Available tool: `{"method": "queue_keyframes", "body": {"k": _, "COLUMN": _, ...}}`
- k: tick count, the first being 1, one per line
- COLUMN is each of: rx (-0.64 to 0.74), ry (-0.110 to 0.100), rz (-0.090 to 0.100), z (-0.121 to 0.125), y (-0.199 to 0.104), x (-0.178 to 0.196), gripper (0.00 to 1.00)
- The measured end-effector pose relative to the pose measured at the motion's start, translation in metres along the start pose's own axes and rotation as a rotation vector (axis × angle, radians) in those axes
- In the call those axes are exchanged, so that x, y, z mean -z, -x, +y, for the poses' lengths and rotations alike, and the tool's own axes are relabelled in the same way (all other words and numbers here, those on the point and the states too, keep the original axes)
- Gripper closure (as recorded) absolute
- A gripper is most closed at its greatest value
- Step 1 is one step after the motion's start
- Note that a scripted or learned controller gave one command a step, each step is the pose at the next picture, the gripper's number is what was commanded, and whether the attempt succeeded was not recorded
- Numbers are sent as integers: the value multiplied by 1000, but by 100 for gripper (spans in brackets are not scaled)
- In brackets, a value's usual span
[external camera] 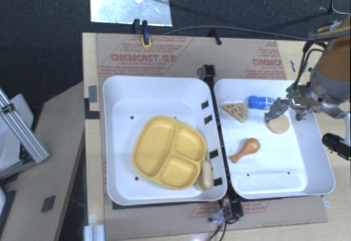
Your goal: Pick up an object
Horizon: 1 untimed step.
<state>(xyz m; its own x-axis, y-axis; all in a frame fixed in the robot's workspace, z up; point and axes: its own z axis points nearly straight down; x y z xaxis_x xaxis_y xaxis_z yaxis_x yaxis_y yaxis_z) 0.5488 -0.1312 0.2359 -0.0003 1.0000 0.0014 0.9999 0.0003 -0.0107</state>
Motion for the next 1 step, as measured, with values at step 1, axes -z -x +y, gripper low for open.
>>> {"method": "queue_keyframes", "body": {"k": 1, "rx": 3, "ry": 12, "rz": -2, "z": 2, "y": 0, "x": 7, "gripper": 0}}
